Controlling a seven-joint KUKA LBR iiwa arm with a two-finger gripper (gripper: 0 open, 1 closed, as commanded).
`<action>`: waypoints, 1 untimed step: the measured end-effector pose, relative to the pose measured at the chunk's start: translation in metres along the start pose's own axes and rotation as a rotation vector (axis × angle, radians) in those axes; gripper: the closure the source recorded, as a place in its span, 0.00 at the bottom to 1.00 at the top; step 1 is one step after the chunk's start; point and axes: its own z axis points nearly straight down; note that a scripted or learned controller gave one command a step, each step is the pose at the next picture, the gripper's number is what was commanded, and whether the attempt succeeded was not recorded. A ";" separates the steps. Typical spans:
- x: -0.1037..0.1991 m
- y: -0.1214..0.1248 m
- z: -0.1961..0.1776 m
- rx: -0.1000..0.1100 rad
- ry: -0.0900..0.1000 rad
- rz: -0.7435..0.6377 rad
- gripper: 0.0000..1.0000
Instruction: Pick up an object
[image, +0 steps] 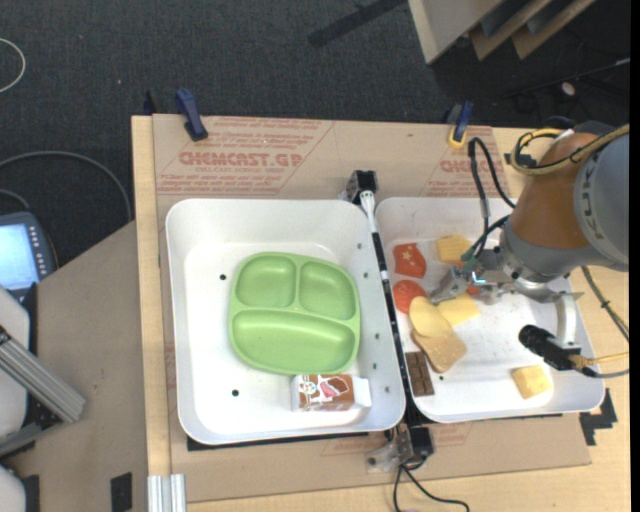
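While the arm reaches in:
Gripper (462, 285): low in right bin (480, 400), beside food pieces (438, 325); jaw state cannot be told.
Left bin (190, 300): green tray (294, 313), carton (325, 392).

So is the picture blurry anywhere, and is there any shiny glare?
In the camera view, the green plate and both white bins look sharp and evenly lit, with only soft shadows. The gripper area is a bit smeary, so the small food pieces near it are hard to make out. No strong glare.
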 end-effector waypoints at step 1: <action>-0.002 0.002 -0.016 -0.009 -0.004 0.002 1.00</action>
